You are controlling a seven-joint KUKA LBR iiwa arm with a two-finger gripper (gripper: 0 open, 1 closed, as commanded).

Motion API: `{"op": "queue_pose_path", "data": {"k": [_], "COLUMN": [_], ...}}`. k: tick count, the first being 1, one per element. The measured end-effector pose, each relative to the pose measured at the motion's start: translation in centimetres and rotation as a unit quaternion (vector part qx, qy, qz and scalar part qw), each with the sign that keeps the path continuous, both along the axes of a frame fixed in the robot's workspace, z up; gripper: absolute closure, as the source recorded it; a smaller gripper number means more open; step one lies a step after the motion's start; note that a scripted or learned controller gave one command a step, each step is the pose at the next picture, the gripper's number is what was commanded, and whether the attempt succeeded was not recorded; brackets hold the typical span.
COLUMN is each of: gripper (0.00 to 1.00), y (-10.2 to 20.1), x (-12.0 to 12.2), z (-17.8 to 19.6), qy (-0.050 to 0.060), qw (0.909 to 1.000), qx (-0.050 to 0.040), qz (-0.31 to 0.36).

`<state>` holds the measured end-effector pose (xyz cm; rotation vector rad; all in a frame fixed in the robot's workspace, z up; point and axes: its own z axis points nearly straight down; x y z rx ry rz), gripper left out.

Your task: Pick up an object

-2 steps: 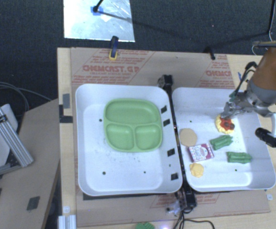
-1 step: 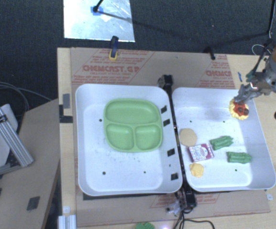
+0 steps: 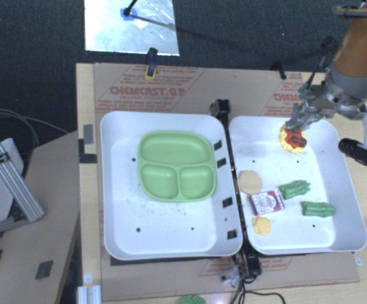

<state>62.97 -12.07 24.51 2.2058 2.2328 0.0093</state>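
My gripper (image 3: 299, 124) hangs over the far part of the right bin (image 3: 345, 189), coming in from the upper right. Directly under its tip, and touching or nearly touching it, is a red and yellow toy (image 3: 293, 142). Nearer the front of this bin lie a tan round piece (image 3: 250, 182), a red and white packet (image 3: 267, 202), a small yellow piece (image 3: 262, 225) and two green toys (image 3: 295, 189) (image 3: 317, 208).
The left bin (image 3: 120, 220) holds a green divided plate (image 3: 175, 166). A black divider with clips (image 3: 227, 170) runs between the bins. A shiny sheet (image 3: 131, 18) lies on the dark floor at the back. A black part (image 3: 359, 151) sticks over the right bin's right wall.
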Motion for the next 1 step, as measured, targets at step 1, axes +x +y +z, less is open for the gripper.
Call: {"op": "queue_pose_path", "data": {"k": [1], "gripper": [1.0], "y": [12.99], "x": [0.24], "z": [-0.92], "qy": [0.002], "qw": [1.0], "qx": [0.0008], "qz": [0.002]}}
